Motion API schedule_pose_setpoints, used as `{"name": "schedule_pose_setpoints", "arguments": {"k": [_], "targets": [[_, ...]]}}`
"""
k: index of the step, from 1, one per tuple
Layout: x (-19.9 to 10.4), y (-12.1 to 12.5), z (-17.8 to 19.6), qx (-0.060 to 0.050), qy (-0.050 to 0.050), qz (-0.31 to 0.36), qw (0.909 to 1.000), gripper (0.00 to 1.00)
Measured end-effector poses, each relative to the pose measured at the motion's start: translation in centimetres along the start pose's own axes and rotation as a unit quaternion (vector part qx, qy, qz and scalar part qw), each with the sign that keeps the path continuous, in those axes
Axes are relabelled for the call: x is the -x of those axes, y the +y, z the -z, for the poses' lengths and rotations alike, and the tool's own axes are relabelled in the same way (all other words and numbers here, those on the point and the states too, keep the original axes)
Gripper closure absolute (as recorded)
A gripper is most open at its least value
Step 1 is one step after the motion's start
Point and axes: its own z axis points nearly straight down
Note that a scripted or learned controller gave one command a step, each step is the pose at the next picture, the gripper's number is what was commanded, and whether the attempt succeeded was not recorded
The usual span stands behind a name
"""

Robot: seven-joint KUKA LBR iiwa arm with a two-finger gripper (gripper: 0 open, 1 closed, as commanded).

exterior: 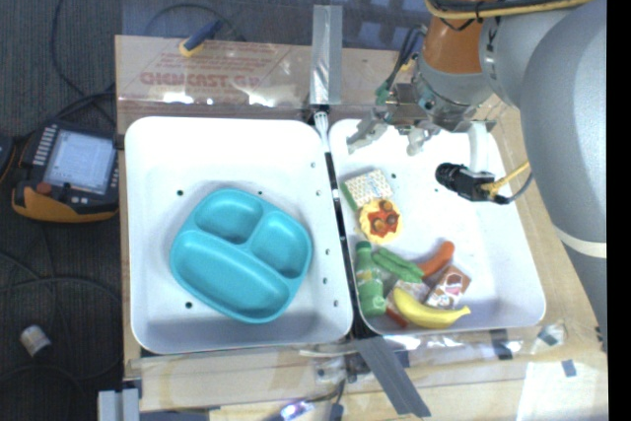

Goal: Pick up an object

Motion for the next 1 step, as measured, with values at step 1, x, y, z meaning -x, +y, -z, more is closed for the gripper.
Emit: {"name": "schedule_pose_setpoints", "arguments": {"k": [1], "targets": [[6.41, -5.47, -10.73, 0.0, 0.004, -0.002, 1.0, 0.0]]}}
